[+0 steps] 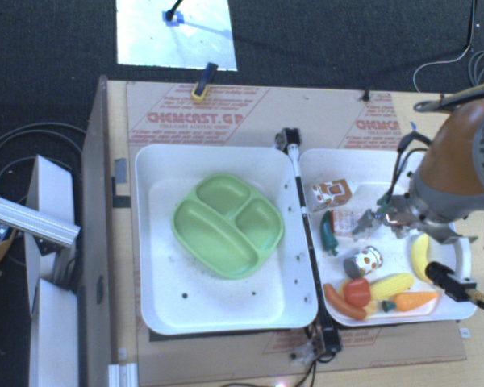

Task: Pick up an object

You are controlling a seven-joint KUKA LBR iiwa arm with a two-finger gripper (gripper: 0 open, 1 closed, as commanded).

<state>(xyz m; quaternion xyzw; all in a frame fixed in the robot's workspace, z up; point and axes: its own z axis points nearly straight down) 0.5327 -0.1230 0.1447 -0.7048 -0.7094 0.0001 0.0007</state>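
Gripper [371,221] low in right bin [387,161], jaw state not discernible; nearest pick: teal toy [328,234] just to its left, long axis running near-far.

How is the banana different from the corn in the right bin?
The banana is plain pale yellow; the corn is deeper yellow. The banana lies nearly along the bin's right side, beside the arm; the corn lies across, next to the tomato. Both are long toy foods in the right bin.
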